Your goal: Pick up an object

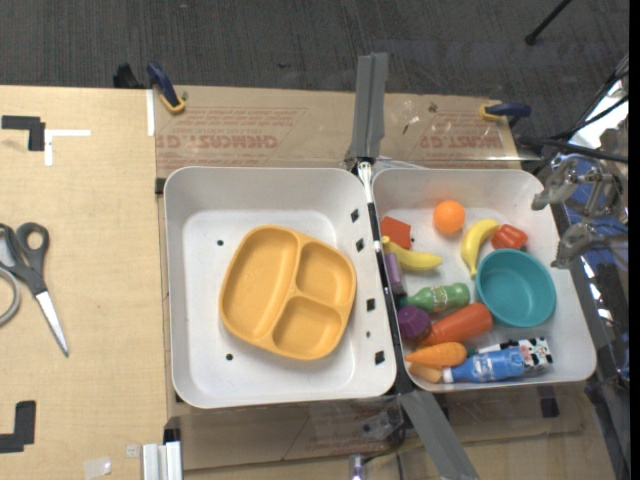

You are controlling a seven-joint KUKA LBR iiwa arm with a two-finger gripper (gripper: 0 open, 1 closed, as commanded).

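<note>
- Here the teal bowl (pixel 515 288) sits upright, round and glossy, in the right bin (pixel 450 174).
- It lies just below and left of the gripper (pixel 578 213), apart from it.
- The gripper is blurred: parted or closed, I cannot tell.

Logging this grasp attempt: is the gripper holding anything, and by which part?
Cannot be told: the gripper sits at the right bin's right rim, its tip unclear.

There are two white bins (pixel 190 298) (pixel 575 308), one yellow divided plate (pixel 288 291), one teal bowl (pixel 515 288), two bananas (pixel 478 243) (pixel 415 259), one orange ball (pixel 449 216), one carrot (pixel 435 354), one milk bottle (pixel 500 360) and one pair of scissors (pixel 38 278)
</note>
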